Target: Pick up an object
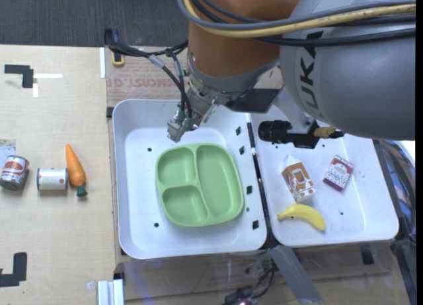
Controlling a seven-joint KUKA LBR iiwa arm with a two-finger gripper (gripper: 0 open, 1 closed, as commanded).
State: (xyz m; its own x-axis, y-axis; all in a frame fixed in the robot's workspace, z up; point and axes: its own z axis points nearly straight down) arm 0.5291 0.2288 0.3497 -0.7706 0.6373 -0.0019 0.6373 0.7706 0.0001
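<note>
Floor: dark grey carpet (59,3) along the top.
Bench: pale wood board (53,119), black corner marks (18,74), white tape strip.
Light: even, soft shadows.

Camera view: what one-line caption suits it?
KUKA arm's tool hovers by green divided plate in left bin.

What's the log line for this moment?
gripper: over left bin, at plate rim | holding: nothing seen | right bin: banana, two packets
</note>
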